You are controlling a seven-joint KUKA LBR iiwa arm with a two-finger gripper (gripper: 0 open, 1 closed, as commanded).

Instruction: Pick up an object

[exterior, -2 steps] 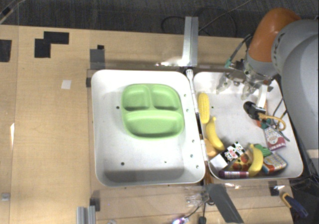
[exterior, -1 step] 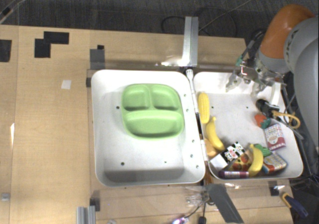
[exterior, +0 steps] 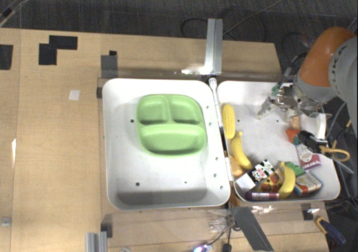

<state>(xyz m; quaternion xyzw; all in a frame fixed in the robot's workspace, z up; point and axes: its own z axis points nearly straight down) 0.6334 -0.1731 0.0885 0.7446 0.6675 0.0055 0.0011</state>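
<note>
Arm (exterior: pixel 330 66) cut off at right edge — cluttered toys (exterior: pixel 282 178) perhaps indistinct

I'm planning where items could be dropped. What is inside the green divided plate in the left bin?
The green divided plate lies flat in the left bin. Its three compartments show bare green surface, with nothing in them. What lies under the plate is covered.

Grey arm (exterior: pixel 345 69), orange wrist band (exterior: pixel 321 57)

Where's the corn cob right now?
The corn cob lies in the right bin, against its left wall by the divider, just above the banana and left of the pincer.
</note>
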